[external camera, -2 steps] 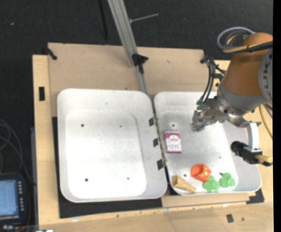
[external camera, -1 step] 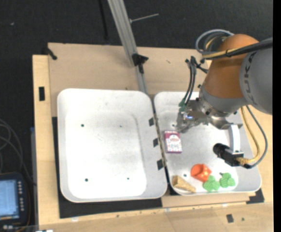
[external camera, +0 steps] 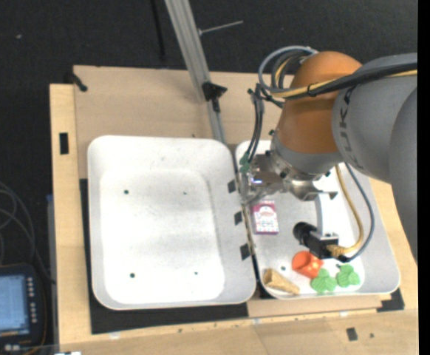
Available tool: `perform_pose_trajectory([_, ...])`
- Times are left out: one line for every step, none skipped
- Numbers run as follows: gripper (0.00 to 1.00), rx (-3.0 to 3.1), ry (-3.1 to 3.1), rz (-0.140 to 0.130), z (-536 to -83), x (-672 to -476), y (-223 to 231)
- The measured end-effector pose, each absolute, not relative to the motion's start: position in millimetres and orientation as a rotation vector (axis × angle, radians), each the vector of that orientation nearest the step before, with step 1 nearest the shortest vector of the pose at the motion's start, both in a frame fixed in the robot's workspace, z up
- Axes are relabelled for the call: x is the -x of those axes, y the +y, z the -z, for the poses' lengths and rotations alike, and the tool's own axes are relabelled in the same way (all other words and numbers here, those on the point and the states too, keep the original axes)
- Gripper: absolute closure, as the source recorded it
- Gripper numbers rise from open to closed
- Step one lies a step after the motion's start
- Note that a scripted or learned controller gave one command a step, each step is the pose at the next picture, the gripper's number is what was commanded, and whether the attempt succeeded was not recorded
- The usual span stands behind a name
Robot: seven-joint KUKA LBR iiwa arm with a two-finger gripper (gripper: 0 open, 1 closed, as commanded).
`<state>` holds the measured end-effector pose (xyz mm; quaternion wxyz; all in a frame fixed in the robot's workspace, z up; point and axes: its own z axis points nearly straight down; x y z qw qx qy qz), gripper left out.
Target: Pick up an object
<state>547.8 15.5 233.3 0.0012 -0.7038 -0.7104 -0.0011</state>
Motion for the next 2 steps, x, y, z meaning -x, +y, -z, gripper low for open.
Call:
perform_pose_trajectory([1.0,2.209,-2.227,-0.002,-227.8,-542.8,72.4])
perform_pose_trajectory([0.0,2.217,-2.221,-0.002,-228.0,-543.2,69.1])
